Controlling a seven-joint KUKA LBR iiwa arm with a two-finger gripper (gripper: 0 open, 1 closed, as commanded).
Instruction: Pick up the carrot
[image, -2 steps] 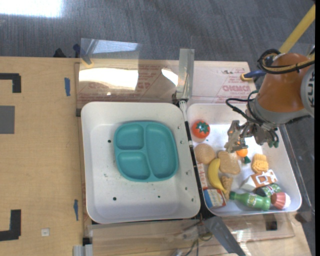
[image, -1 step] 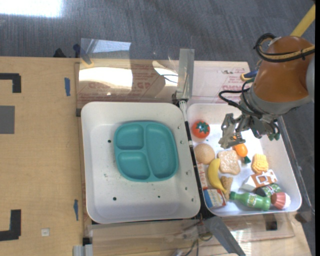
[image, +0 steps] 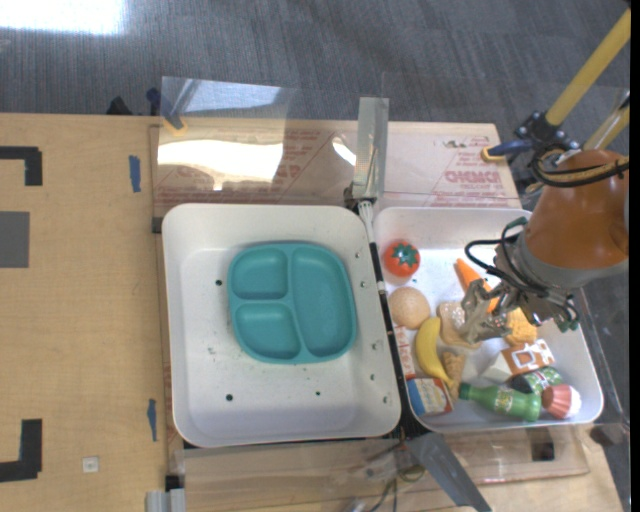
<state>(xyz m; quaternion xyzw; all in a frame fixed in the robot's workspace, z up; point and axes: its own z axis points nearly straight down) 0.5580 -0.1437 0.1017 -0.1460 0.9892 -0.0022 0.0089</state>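
Note:
The carrot (image: 466, 271) is a small orange piece lying in the right bin (image: 590, 385), near its upper middle, right of the tomato. My gripper (image: 482, 312) hangs low over that bin, just below and right of the carrot, among the packed items. Its tip sits close to the carrot's lower end, and I cannot see whether they touch. The orange wrist band (image: 575, 220) and dark cables hide part of the bin's right side.
A red tomato (image: 402, 258), a tan egg-shaped item (image: 408, 306), a banana (image: 430, 348), a green bottle (image: 510, 402) and an orange-white box (image: 528, 355) crowd the right bin. The left bin (image: 200, 400) holds a teal divided plate (image: 293, 300).

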